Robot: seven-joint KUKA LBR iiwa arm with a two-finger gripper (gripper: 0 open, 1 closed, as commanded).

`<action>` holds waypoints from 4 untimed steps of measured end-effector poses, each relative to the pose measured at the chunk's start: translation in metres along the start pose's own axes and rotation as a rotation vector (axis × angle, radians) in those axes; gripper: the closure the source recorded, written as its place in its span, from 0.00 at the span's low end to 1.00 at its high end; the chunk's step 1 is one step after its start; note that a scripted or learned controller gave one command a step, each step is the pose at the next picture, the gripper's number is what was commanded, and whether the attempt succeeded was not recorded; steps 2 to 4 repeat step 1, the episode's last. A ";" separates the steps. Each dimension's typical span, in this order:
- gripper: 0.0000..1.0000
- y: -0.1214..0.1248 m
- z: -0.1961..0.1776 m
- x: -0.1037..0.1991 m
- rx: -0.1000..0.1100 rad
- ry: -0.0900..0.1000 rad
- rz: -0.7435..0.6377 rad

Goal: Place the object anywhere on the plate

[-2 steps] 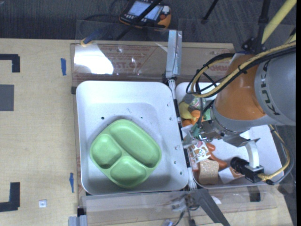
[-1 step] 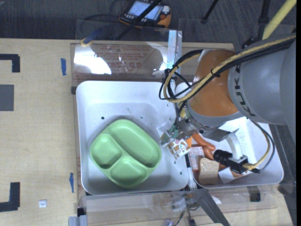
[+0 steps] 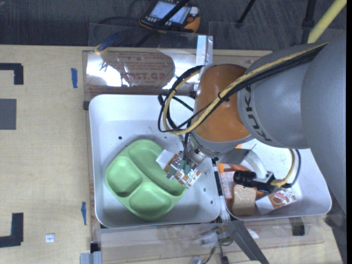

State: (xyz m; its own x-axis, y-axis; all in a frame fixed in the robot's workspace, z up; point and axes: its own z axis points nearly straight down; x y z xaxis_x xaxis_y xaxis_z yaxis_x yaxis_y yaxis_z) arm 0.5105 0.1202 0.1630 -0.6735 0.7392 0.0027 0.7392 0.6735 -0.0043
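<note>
while bent low, gripper (image 3: pixel 184 169) — seemingly — overhangs plate (image 3: pixel 129 180).

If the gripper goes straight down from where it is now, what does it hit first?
Most likely the green plate. The gripper points down over the plate's right rim, with a small object at its tip. Depth is hard to judge from this slanted view, so it could instead land on the left bin floor just beside the rim.

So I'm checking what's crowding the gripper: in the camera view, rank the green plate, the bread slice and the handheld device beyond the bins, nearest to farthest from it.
1. Green plate, left bin, right under the gripper.
2. Bread slice, right bin, to the gripper's right in view.
3. Handheld device, beyond the bins, at the view's top.
</note>
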 end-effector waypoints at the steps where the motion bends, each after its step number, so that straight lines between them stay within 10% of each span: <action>1: 0.00 0.000 0.000 0.000 -0.001 0.000 0.000; 4: 0.00 0.000 0.000 0.000 -0.001 0.000 0.000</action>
